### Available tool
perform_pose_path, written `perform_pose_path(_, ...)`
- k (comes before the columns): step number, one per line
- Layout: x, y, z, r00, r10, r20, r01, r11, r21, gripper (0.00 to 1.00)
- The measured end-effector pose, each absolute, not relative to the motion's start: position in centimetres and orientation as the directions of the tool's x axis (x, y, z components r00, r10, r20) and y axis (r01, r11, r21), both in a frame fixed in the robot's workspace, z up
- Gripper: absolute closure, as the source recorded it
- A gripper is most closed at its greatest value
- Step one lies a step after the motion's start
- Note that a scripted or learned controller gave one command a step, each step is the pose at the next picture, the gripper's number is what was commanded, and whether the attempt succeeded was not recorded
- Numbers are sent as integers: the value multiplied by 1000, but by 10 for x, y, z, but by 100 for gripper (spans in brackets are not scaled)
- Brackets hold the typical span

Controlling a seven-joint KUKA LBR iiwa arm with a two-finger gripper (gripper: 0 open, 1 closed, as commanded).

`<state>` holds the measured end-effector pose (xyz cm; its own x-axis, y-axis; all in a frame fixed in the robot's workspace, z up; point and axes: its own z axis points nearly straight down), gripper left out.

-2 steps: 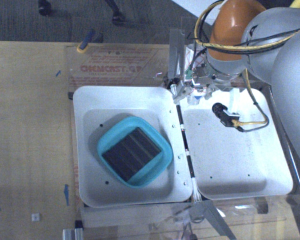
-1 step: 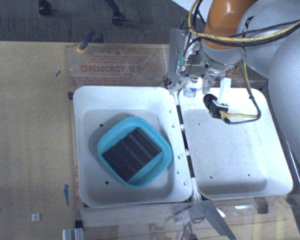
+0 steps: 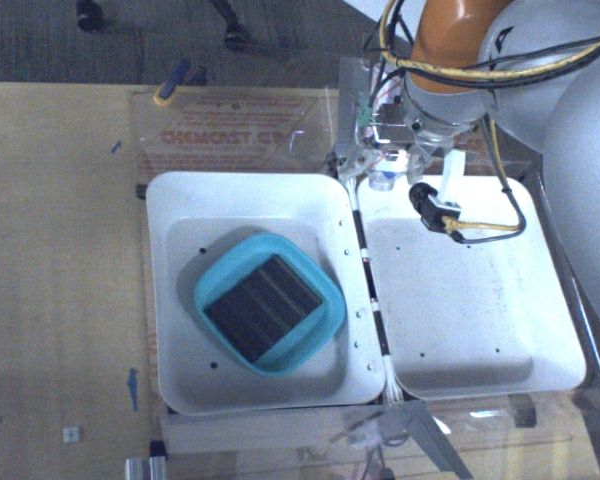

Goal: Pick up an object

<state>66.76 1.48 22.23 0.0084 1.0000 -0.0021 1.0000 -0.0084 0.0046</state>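
Note:
A light blue square dish [image 3: 270, 301] with a dark ribbed inset lies tilted in the middle of the left bin [image 3: 170, 268]. My gripper [image 3: 385, 173] hangs over the far left corner of the right bin [image 3: 480, 358], close to the divider between the bins. It is well apart from the blue dish, up and to the right of it. The wrist, cables and orange band [image 3: 465, 13] hide most of the gripper from above. A small pale shape sits right under the gripper tip, too blurred to name.
A black cable connector [image 3: 432, 208] with yellow wire dangles over the right bin's far side. A clear plastic sheet with red lettering [image 3: 230, 133] lies behind the left bin. The grey arm [image 3: 570, 88] covers the upper right. Wooden bench surface [image 3: 50, 268] spreads to the left.

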Motion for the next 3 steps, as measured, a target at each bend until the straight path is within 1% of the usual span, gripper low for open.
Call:
perform_pose_path(1,667,24,336,-239,971,-3,971,239,3,100)
perform_pose_path(2,668,25,346,-240,971,-5,971,240,7,100)
perform_pose_path(3,667,-21,337,-622,783,0,783,622,-1,100)
